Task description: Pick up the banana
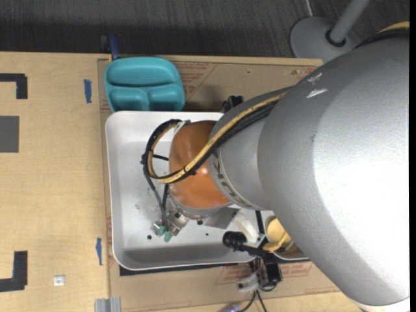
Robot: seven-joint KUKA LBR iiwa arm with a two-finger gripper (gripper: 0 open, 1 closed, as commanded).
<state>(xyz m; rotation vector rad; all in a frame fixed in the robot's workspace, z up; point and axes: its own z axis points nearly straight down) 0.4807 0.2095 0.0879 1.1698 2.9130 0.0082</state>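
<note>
Approach step, nothing grasped yet. Gripper low over bin floor; spread or pressed together, cannot tell. Yellowish shape, probably banana, well apart from gripper, back toward arm, partly hidden beneath it. Next, likely: retreat toward banana, align, descend.

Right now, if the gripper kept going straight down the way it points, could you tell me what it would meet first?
Probably the bare floor of the white bin. The gripper points down near the bin's front edge, and nothing shows beneath it. Depth is hard to judge from this slanted view, so this is a guess.
</note>
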